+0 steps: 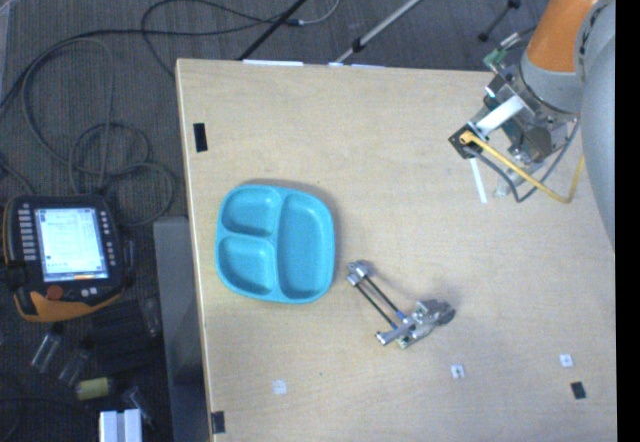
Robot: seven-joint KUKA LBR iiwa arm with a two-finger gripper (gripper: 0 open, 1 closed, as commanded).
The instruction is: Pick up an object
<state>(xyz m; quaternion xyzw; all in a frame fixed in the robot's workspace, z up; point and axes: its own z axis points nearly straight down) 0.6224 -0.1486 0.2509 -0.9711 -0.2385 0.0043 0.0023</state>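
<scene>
A metal hand tool (398, 307) with two thin parallel handles and a chunky head lies on the tan bench top, right of centre near the front. A light blue divided plate (276, 243) sits to its left, nothing in its three compartments. My gripper (490, 187) hangs at the upper right, well above and to the right of the tool. Its two short fingers are open with nothing between them.
The tan bench surface (400, 130) stretches wide between the plate and the arm. Small black and white markers (200, 137) dot its edges. Off the bench on the left, a tablet controller (68, 245) and cables lie on the dark floor.
</scene>
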